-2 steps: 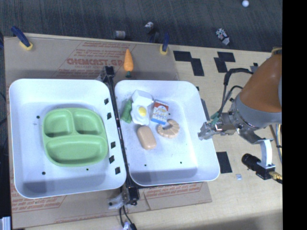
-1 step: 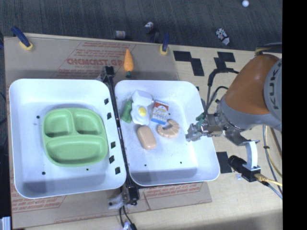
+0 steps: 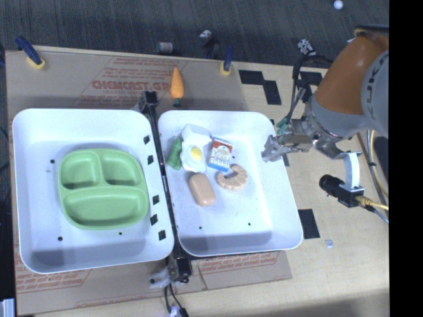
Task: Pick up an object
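Note:
The right white bin holds a cluster of toy foods: a fried egg on a white block, a red and white carton, a tan bread roll, a round pretzel-like biscuit and a green piece. My gripper hangs over the bin's right rim, to the right of the carton and apart from every item. Nothing shows between its fingers.
The left white bin carries a green sectioned plate. An orange toy carrot lies on the cardboard behind the bins. Blue clamps hold the cardboard at its back edge. Bare bench lies to the right.

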Robot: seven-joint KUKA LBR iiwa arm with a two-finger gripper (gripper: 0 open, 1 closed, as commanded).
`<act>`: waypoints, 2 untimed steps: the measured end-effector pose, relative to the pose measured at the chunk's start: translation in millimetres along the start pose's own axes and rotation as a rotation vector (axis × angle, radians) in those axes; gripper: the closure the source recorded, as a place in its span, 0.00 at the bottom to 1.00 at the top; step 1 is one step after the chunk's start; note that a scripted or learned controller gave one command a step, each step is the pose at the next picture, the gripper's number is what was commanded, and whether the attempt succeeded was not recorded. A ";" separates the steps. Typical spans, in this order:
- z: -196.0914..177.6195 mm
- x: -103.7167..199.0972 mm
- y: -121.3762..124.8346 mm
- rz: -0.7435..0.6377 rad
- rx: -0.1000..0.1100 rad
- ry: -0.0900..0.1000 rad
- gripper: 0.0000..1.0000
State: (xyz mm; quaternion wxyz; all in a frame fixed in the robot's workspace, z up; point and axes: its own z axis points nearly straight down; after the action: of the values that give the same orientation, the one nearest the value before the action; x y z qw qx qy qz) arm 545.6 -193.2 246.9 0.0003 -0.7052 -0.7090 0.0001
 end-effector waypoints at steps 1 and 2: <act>7.0 -18.2 -62.4 0.000 0.002 -0.001 1.00; 22.7 -11.3 -68.7 -0.001 0.001 0.000 1.00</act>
State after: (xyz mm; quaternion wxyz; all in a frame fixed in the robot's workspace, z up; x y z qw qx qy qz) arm 476.9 -204.9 224.2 0.0006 -0.7049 -0.7094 0.0007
